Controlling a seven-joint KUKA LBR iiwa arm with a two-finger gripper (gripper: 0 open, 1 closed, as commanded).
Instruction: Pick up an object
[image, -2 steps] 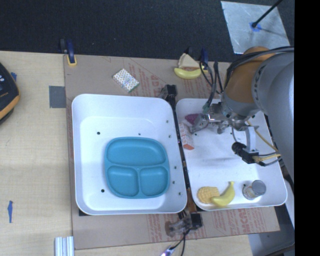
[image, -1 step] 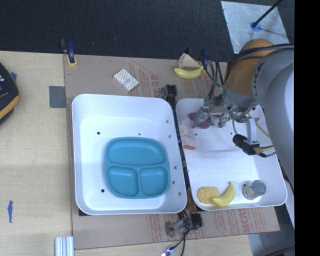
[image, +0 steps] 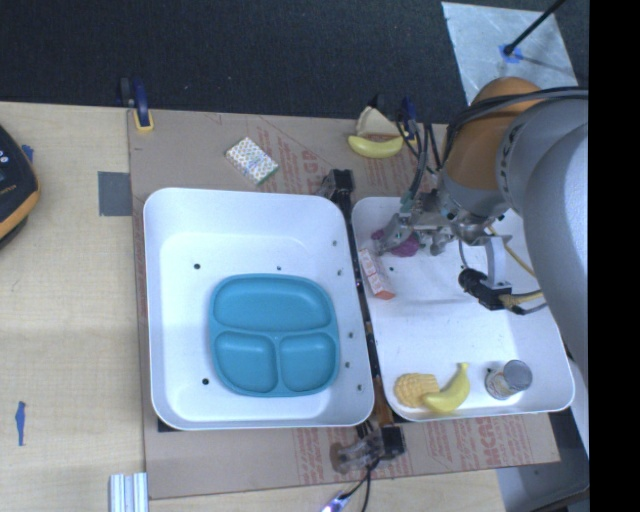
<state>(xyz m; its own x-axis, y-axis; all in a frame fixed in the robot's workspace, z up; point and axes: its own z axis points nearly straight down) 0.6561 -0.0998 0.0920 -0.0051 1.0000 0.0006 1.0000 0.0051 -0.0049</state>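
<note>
My gripper (image: 412, 238) hangs low over the far left corner of the right bin (image: 440, 300). A purple object (image: 393, 239) lies right under it, partly hidden by the gripper body. A pink and white packet (image: 374, 273) lies along the bin's left wall, just in front of the gripper. At the near end of the same bin lie a yellow banana (image: 449, 392), a yellow corn-like piece (image: 413, 386) and a small metal can (image: 510, 379).
The left bin (image: 180, 225) holds a blue divided plate (image: 272, 333). Outside the bins, a banana (image: 375, 143) and a patterned sponge (image: 251, 159) lie on the cardboard at the back. A black and yellow device (image: 12, 188) sits at the far left edge.
</note>
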